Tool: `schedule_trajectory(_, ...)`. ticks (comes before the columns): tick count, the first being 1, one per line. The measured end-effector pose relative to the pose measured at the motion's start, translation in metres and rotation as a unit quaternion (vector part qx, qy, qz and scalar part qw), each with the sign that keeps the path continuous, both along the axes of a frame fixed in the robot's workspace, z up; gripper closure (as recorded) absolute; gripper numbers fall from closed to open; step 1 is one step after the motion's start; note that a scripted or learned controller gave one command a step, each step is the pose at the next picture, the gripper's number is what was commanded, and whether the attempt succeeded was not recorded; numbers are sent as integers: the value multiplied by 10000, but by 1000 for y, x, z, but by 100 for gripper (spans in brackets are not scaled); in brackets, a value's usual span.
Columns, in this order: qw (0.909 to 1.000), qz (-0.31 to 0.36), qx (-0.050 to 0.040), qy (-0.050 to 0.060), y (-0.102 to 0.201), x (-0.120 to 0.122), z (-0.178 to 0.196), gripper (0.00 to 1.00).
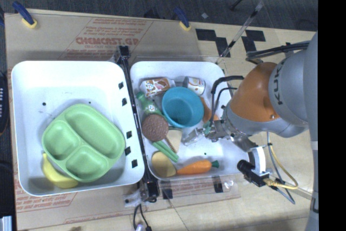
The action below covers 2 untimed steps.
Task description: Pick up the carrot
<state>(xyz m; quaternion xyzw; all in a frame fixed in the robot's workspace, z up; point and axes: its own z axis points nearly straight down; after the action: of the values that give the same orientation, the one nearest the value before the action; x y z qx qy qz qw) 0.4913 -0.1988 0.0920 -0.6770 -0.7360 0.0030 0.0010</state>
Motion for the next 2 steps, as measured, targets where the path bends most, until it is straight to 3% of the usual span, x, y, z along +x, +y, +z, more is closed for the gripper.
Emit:
schedule_trajectory(1, 9753, 2208, 46, 21, -11, -15, -1, 0)
schedule_trajectory(2, 9765, 2156, 25, -10, 27, -14, 40, 0)
